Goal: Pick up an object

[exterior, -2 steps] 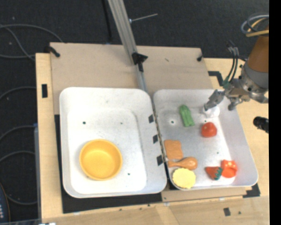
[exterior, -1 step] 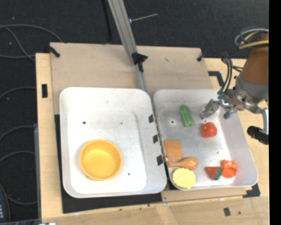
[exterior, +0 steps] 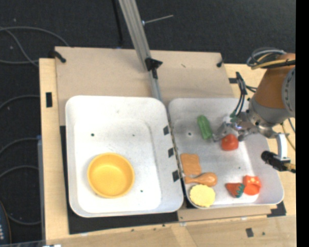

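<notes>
- The arm (exterior: 272,94), grey with an orange band, entered from the right and reached over the right bin (exterior: 188,118), a shallow white tray with rounded corners and a smooth, matte floor.
- The gripper (exterior: 230,130) sat low over the upper middle of the right bin; whether its fingers stood apart or together could not be determined at this resolution.
- A small, rounded red object (exterior: 229,143) lay directly below and touching or just beside the gripper tip. It could not be confirmed as gripped.
- A green, elongated object (exterior: 204,127), glossy and cylinder-like, lay tilted just to the left of the gripper.
- A flat, orange-tan rectangular piece (exterior: 190,163) lay near the left wall of the right bin.
- An orange-brown, drumstick-shaped item (exterior: 202,179) lay just below the rectangular piece.
- A pale yellow round item (exterior: 202,195) with a bumpy surface sat at the front edge, touching or nearly touching the drumstick shape.
- A red piece with a green part (exterior: 244,186) lay near the front right corner.
- The left bin (exterior: 118,117) held a smooth yellow bowl (exterior: 110,175) in its front left area.
- A grey metal post (exterior: 136,30) slanted over the bench behind the bins.
</notes>
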Controlling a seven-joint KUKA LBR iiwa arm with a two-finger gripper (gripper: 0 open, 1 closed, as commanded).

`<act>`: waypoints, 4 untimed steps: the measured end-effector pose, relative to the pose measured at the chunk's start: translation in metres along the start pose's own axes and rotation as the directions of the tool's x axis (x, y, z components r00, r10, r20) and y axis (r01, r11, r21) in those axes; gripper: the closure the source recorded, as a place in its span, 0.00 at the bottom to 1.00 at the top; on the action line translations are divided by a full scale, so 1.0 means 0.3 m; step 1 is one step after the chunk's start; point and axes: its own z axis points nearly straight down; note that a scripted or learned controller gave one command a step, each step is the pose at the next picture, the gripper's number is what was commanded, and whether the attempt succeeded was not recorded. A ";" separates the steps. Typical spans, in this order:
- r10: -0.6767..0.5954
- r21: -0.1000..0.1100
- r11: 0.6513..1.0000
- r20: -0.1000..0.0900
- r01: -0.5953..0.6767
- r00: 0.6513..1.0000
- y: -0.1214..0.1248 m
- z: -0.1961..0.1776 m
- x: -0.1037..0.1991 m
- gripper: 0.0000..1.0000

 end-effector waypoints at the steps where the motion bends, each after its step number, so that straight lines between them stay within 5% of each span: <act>1: 0.002 -0.010 1.000 0.002 -0.002 1.000 0.008 -0.052 -0.004 1.00; 3: -0.004 -0.010 1.000 0.000 0.004 1.000 0.044 -0.322 -0.006 1.00; 4: -0.007 -0.006 1.000 -0.001 0.007 1.000 -0.004 -0.313 0.173 1.00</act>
